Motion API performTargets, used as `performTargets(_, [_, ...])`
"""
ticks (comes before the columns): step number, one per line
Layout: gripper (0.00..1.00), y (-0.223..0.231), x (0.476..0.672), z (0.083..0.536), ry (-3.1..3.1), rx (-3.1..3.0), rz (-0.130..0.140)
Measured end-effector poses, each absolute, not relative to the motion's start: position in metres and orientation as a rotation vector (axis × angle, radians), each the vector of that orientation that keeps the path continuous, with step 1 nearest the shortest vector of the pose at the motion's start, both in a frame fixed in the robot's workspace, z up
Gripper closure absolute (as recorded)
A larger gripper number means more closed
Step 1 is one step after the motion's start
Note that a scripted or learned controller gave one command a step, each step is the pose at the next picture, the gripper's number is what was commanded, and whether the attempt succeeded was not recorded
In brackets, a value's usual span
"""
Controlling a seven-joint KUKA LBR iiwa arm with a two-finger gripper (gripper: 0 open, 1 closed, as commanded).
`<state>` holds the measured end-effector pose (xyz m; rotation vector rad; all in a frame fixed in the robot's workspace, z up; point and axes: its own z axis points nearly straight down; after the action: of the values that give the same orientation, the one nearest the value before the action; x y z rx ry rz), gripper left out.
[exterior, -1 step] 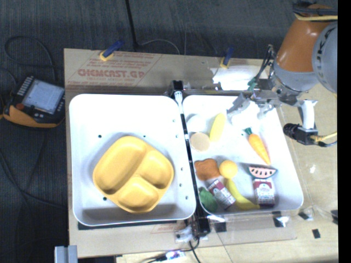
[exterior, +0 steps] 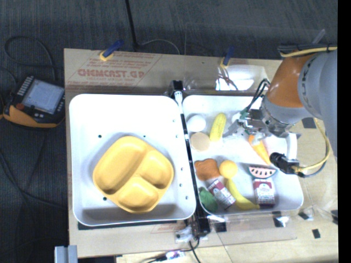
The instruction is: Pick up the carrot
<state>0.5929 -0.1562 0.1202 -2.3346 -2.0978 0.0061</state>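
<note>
The carrot (exterior: 260,149), a short orange stick, lies slanted in the right bin (exterior: 290,201), near its right wall and just above a watermelon slice (exterior: 262,172). My gripper (exterior: 249,126) hangs over the bin's upper right part, directly at the carrot's upper end. The grey arm with its orange band (exterior: 288,86) reaches in from the right and covers the gripper's tip, so contact with the carrot is unclear.
The right bin also holds a corn cob (exterior: 218,126), a white egg (exterior: 196,124), a beige ball (exterior: 200,141), a lemon (exterior: 228,169), a banana (exterior: 239,196) and a red can (exterior: 264,192). A yellow divided plate (exterior: 133,172) lies in the left bin (exterior: 88,114).
</note>
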Motion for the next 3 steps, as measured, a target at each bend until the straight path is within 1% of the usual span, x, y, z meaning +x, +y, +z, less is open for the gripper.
performTargets(1, [0.00,-0.187,0.596,0.095,-1.949,-2.446,-0.026])
performTargets(2, [0.00,-0.195,0.547,0.095,-2.123,-2.322,-0.044])
performTargets(3, [1.00,-0.208,0.544,0.105,-2.128,-2.352,-0.019])
